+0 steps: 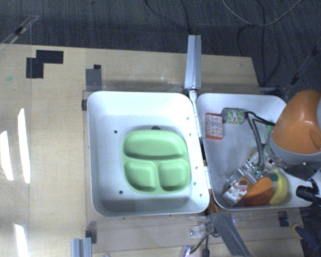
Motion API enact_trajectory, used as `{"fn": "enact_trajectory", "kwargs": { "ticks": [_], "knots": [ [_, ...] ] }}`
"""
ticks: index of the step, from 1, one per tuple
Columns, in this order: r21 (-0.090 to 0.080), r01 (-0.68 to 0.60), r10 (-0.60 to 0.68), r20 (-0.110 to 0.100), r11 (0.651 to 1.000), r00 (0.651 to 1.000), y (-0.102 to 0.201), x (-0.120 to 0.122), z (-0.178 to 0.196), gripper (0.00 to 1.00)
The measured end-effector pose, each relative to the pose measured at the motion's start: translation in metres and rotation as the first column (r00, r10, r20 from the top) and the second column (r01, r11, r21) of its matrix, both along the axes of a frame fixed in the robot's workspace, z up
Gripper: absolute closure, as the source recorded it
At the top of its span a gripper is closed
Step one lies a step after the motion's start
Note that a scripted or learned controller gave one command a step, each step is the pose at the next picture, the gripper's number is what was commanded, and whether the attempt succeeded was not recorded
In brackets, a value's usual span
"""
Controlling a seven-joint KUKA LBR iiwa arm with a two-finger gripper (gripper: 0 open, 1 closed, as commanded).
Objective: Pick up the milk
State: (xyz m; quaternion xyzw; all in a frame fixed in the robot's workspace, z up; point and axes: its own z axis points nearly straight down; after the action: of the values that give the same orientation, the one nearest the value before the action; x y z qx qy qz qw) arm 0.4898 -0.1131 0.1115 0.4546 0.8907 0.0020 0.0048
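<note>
Left bin (pixel 104 143) holds a green divided tray (pixel 156 161), near its middle. Right bin (pixel 224 159) has a red-and-white packet (pixel 214 126) by the divider and a small green bottle (pixel 233 116) near the back wall. The milk (pixel 237 189), a small carton, lies tilted at the front of the right bin, touching a carrot (pixel 260 191) with a banana (pixel 280 188) just beside it. Arm (pixel 302 127) reaches over the right bin; gripper (pixel 255 167) sits just above the milk. Jaws: cannot tell whether released or clenched. Wooden tabletop (pixel 48 159) under both bins.
</note>
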Motion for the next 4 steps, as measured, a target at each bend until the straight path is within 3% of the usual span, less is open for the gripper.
{"fn": "enact_trajectory", "kwargs": {
  "ticks": [1, 2, 3, 4],
  "knots": [
    [-0.003, -0.164, 0.164, 0.007, 0.987, 0.987, -0.044, 0.003, -0.021, 0.00],
    [-0.003, -0.162, 0.162, 0.013, 0.987, 0.987, -0.043, 0.005, -0.010, 1.00],
    [-0.001, -0.297, 0.297, -0.002, 0.955, 0.955, 0.064, -0.001, 0.075, 1.00],
    [-0.003, -0.300, 0.300, 0.006, 0.954, 0.954, 0.065, 0.002, 0.086, 1.00]
  ]
}}
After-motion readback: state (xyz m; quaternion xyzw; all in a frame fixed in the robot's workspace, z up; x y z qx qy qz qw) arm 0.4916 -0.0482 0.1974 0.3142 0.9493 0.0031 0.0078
